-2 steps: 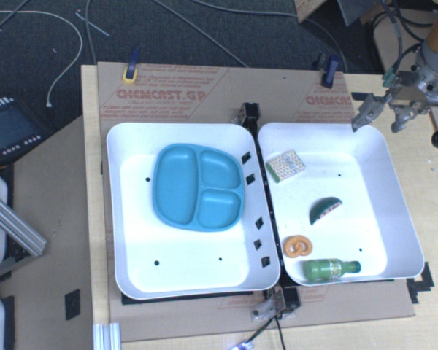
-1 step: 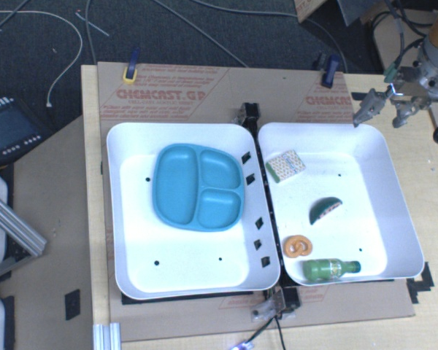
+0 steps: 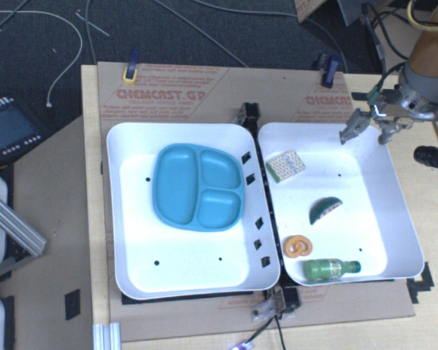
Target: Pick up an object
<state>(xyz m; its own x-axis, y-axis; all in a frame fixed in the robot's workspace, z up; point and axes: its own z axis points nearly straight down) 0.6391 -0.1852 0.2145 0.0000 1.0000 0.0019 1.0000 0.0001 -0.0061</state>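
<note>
A green bottle (image 3: 331,269) lay on its side at the near edge of the right bin (image 3: 379,195), long way left to right. Farther back sat a pretzel (image 3: 298,246), a green wedge (image 3: 325,209) and a checked packet (image 3: 285,165). The gripper (image 3: 371,127) hung over the far rim, fingers open and empty.

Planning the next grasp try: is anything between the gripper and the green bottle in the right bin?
Nothing visible blocks it. The gripper hangs open over the right bin's far edge; the green bottle lies at the near wall. The dark green wedge lies roughly along the way, but flat on the floor. The pretzel sits beside the bottle's base.
</note>
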